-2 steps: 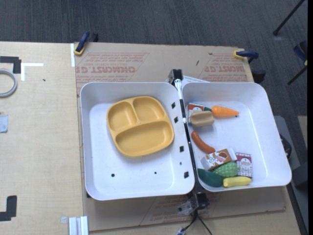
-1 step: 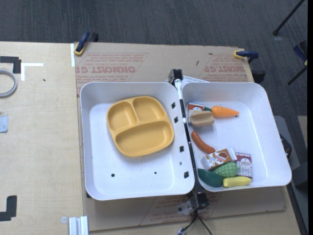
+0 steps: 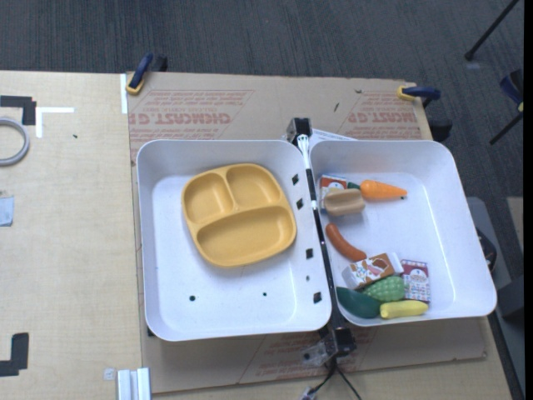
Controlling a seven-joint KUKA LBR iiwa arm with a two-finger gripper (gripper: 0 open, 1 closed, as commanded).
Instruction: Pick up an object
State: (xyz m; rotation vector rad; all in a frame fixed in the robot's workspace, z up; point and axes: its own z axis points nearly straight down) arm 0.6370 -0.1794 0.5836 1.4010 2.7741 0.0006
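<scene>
Camera view: the carrot (image 3: 383, 192) lies apart in the right bin (image 3: 450, 223); you take it first. Pincer state: cannot tell.

The left bin (image 3: 166, 307) has open floor along its near side and left edge; a yellow divided plate (image 3: 239, 213) takes up its upper middle. In the right bin (image 3: 454, 223), the right half of the floor lies bare. Its left side is crowded: a carrot (image 3: 383, 192), a hot dog (image 3: 343, 203) and a sausage (image 3: 344, 242) near the shared wall, then small cartons (image 3: 415, 278), corn (image 3: 384, 290), a green piece (image 3: 358, 303) and a banana (image 3: 403, 308) packed touching in the near corner.
</scene>
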